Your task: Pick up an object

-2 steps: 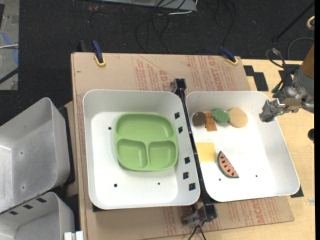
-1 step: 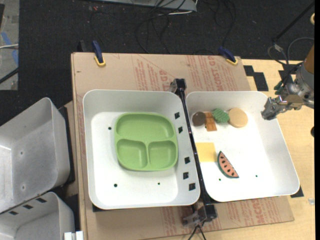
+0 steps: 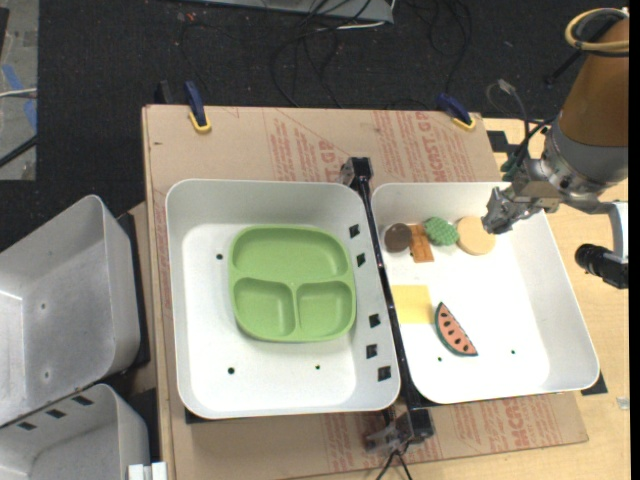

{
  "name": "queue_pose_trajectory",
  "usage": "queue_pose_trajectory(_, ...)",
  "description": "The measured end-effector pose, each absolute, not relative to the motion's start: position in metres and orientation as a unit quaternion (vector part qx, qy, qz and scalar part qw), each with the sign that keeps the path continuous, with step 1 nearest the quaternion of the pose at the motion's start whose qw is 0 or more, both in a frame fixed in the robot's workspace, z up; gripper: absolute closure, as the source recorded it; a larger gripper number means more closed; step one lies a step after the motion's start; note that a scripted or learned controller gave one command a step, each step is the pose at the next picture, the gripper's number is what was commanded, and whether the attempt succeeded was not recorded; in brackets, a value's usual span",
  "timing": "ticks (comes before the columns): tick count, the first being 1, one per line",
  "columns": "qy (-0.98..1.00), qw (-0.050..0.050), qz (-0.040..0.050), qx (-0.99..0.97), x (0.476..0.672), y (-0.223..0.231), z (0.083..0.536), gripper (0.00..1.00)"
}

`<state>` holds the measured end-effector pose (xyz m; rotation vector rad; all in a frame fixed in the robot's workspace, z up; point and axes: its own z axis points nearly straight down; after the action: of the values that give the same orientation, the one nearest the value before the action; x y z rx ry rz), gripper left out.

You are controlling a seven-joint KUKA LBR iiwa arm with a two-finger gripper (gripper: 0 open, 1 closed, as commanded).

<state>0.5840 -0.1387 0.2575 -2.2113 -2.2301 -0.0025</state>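
Two bins are seen, w/ six things counted. Nearest, one melon slice point(image 3: 455, 330) and one yellow square point(image 3: 410, 303) are laid in the right bin point(image 3: 560, 358), below-left of the claw point(image 3: 497, 218). One green plate point(image 3: 293, 283) is set in the left bin point(image 3: 190, 268), far left. One brown disc point(image 3: 398, 236), one green piece point(image 3: 439, 231) and one tan disc point(image 3: 474, 236) are lined up just left of the claw. Arm point(image 3: 595, 108) is bent down from the right; claw state can't be told, nothing seen gripped.
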Motion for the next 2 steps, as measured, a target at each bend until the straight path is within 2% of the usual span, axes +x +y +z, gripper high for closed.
queue_pose_trajectory(2,-0.710,0.001,-0.0001,-0.704,0.577,-0.039,0.253,1.00)
